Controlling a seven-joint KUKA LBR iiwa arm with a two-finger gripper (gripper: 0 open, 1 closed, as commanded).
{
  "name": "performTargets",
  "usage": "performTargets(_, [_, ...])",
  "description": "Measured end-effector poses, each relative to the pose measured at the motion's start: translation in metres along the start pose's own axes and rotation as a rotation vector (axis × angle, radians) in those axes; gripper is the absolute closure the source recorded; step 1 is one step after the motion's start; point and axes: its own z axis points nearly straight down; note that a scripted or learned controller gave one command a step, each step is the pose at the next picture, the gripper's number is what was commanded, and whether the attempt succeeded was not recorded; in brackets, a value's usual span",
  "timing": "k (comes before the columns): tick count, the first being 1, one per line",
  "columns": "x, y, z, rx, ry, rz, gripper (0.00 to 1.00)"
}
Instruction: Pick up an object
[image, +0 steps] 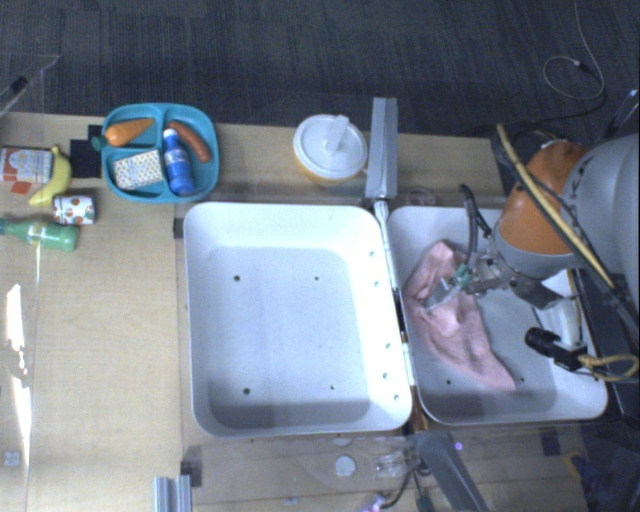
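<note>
A crumpled pink cloth (455, 325) lies in the right bin (570, 395), spread from its upper left toward the lower middle. My gripper (440, 293) reaches in from the right and is down on the cloth's upper part, its metal fingers pressed into the folds. The grey arm with its orange band (535, 225) hangs over the bin's right side. Whether fabric sits between the fingers is hidden by the folds.
The left bin (290, 320) lies beside the right one. Behind them stand a white lidded cup (330, 148) and a metal post (381, 150). A blue divided tray (160, 152) of toy food and small items sit far left. Cables run along the right edge.
</note>
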Motion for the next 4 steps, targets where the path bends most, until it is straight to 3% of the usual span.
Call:
performTargets(1, [0.001, 0.003, -0.01, -0.003, 0.001, -0.004, 1.0])
performTargets(2, [-0.029, 0.008, -0.024, 0.018, 0.008, -0.149, 1.0])
performTargets(4, [0.005, 0.096, -0.156, 0.014, 0.007, -0.382, 1.0])
